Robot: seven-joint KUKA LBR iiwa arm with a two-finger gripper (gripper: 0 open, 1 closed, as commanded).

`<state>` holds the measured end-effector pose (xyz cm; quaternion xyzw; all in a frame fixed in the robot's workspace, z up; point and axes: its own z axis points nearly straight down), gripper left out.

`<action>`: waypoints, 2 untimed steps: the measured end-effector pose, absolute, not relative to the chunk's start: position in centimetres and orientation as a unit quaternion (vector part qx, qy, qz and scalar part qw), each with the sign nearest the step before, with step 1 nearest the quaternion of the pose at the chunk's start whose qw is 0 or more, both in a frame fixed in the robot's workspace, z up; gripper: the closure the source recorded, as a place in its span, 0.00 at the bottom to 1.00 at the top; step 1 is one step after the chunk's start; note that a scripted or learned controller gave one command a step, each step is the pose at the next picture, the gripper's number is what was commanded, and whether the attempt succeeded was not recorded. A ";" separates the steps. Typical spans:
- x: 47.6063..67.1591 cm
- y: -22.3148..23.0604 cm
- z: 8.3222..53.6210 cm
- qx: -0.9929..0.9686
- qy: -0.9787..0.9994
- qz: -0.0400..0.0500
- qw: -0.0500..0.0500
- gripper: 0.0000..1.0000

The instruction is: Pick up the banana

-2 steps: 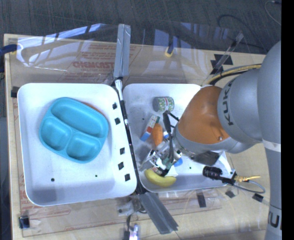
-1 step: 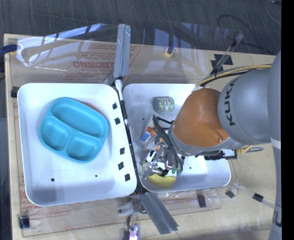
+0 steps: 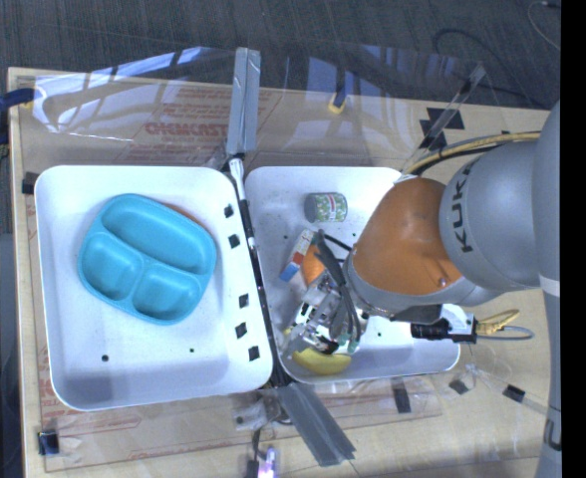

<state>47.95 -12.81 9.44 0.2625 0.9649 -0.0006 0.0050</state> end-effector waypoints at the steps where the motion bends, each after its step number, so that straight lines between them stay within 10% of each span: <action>1: 47.7 -13.2 9.3 0.313 0.950 0.000 0.003 0.00; 2: 47.6 -13.0 9.3 0.377 0.926 -0.005 0.003 0.00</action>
